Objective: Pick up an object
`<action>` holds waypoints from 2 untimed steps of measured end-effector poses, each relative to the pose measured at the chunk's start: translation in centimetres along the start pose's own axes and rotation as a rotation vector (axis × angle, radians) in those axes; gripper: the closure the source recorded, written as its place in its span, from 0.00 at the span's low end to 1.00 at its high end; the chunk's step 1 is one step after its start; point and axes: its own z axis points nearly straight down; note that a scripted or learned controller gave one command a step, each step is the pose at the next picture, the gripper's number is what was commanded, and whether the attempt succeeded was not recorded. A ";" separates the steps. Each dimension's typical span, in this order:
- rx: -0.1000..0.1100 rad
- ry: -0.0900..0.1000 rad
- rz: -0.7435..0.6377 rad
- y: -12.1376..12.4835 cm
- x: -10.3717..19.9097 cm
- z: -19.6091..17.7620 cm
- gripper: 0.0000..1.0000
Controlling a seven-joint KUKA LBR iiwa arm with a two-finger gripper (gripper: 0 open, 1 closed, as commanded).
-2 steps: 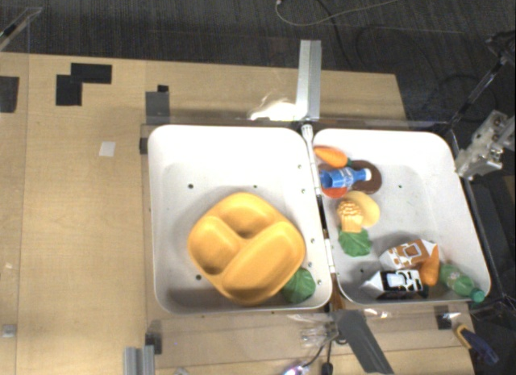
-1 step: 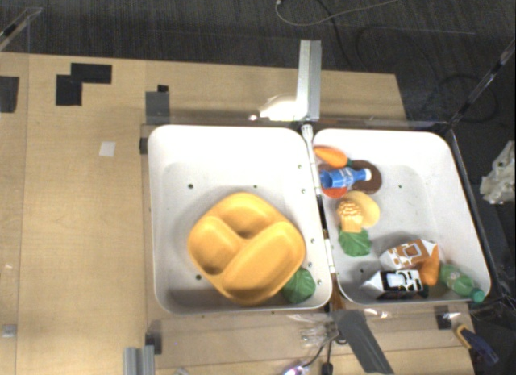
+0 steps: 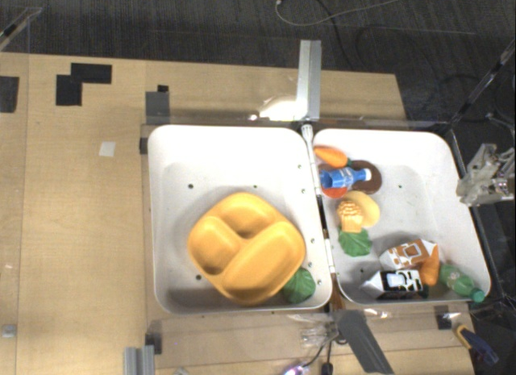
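The right bin (image 3: pixel 419 152) holds several small objects. Along its left wall lie an orange piece (image 3: pixel 330 156), a blue bottle (image 3: pixel 345 178) across a brown disc (image 3: pixel 364 173), a yellow corn-like toy (image 3: pixel 355 210) and a green leafy toy (image 3: pixel 355 243). At its front right lie a small carton (image 3: pixel 405 253), a black-and-white box (image 3: pixel 401 282), a carrot (image 3: pixel 431 265) and a green bottle (image 3: pixel 461 283). My gripper (image 3: pixel 487 176) hangs at the right edge of the view, just beyond this bin's right rim, apart from all the objects.
In the left bin (image 3: pixel 185 164), a large yellow divided dish (image 3: pixel 246 246) lies tilted, with a green toy (image 3: pixel 300 285) beside it at the front right corner. A metal post (image 3: pixel 310 83) stands behind the wall between the bins.
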 end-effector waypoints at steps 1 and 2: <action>0.001 -0.002 -0.394 -1.0 -1.6 -3.3 1.00; 0.001 -0.002 -0.732 -4.8 -3.7 -6.2 1.00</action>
